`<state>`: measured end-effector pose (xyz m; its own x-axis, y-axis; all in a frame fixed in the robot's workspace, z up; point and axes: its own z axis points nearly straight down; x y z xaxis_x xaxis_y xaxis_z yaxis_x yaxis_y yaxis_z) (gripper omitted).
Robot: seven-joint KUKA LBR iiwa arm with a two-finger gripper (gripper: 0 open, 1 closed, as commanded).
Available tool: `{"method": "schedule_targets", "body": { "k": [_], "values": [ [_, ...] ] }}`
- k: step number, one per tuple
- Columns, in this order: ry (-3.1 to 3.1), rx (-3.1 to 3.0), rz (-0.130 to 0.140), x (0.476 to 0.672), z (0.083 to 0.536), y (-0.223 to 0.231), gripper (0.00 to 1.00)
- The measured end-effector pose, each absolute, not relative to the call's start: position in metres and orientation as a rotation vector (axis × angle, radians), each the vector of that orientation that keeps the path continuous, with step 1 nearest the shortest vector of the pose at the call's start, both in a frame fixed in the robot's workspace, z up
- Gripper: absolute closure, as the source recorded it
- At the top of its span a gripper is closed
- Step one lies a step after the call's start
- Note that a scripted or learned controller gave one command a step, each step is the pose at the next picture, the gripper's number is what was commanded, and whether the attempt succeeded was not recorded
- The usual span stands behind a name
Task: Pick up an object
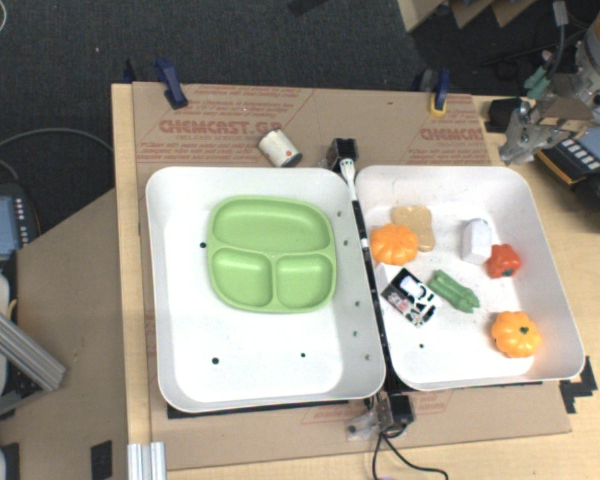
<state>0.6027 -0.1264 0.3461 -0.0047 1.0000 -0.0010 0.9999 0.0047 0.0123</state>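
Two shallow white bins are set side by side on the worktop (230, 118), presumably so that items can be lifted from one and released into the other. The left bin (170, 298) carries a green divided plate (272, 254) at centre-left of the frame, lying flat with its three compartments facing up. A small white cylinder (279, 148) rests on the brown board above this bin, outside both bins.

The right bin (550, 268) holds the candidate items, spread apart so that each can be approached singly. From left to right they are: a small orange pumpkin (394, 244), ribbed and rounded, touching a tan flat piece (414, 222) just above it; a black-and-white block (409, 297); a green elongated piece (453, 292) beside it; a white rounded piece (477, 239); a red-orange piece (503, 261) just beside that; and a second orange pumpkin (515, 333) at lower right.

The pincer (525, 128) is parked at the upper right of the frame, outside the bins. Its opening cannot be told, and nothing is seen held.
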Motion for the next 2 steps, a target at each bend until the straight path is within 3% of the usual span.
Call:
{"method": "schedule_targets", "body": {
  "k": [1, 2],
  "values": [
    [2.218, 2.215, 0.008, 0.544, 0.406, -0.114, 1.0],
    [2.229, 2.226, -0.008, 0.494, 0.334, -0.082, 1.0]
  ]
}}
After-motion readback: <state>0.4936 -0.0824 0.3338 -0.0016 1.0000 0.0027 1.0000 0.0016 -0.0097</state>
